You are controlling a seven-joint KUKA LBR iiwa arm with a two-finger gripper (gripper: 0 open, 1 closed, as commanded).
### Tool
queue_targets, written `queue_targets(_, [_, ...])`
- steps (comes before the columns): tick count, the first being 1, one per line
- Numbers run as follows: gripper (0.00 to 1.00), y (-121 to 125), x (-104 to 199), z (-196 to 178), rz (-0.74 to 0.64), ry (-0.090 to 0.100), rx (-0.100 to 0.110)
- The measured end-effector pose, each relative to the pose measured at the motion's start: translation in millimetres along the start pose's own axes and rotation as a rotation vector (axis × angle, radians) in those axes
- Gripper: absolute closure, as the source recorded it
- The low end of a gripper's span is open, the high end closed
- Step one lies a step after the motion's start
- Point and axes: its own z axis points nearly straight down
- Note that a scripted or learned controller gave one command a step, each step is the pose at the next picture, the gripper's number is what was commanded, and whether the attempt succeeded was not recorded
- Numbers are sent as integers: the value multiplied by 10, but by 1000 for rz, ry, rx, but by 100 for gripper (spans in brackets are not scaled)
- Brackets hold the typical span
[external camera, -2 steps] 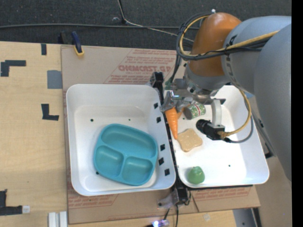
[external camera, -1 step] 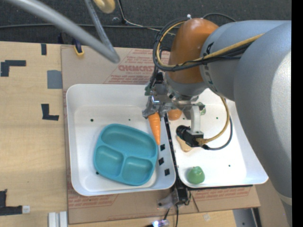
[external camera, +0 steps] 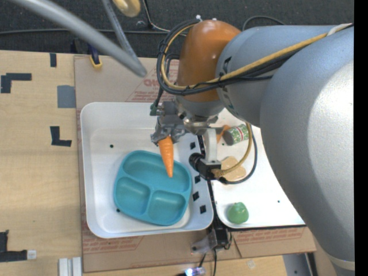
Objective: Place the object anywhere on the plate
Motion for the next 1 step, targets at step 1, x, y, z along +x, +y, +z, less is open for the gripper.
queue_targets(1, [0, 2, -37, 3, 5, -2, 1])
